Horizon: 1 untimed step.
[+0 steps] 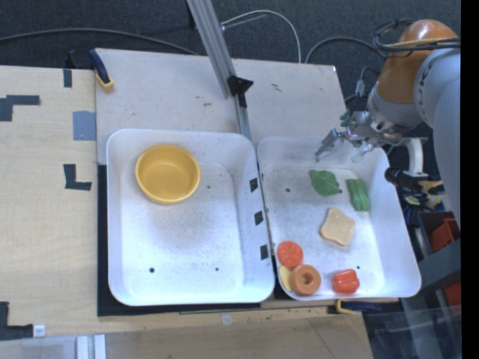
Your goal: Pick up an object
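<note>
Toy foods in right bin

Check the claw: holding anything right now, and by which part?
Nothing is held. The claw hangs open over the far edge of the right bin, with no object between its fingers; the nearest item, the green piece, lies apart below it.

Grey arm w/ orange band, black cables.

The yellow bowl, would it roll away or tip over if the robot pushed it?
Probably not. The yellow bowl sits upright on the floor of the left bin, so it would likely slide rather than roll. It looks like light plastic, so a push high on its rim might tip it. Its smooth wall may be slippery for the gripper.
</note>
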Each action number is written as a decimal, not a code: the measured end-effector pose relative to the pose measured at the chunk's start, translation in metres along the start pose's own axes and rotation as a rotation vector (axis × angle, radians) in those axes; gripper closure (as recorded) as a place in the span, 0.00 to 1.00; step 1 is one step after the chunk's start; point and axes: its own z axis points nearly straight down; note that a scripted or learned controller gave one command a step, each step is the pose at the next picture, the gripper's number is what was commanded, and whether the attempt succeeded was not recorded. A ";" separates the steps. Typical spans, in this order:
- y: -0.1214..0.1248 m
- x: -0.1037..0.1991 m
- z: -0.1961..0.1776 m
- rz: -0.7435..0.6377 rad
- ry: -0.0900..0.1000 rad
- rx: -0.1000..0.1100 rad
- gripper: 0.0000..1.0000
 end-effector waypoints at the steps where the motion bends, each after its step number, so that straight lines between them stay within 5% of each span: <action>1: 0.001 0.011 0.056 0.001 0.000 -0.001 0.00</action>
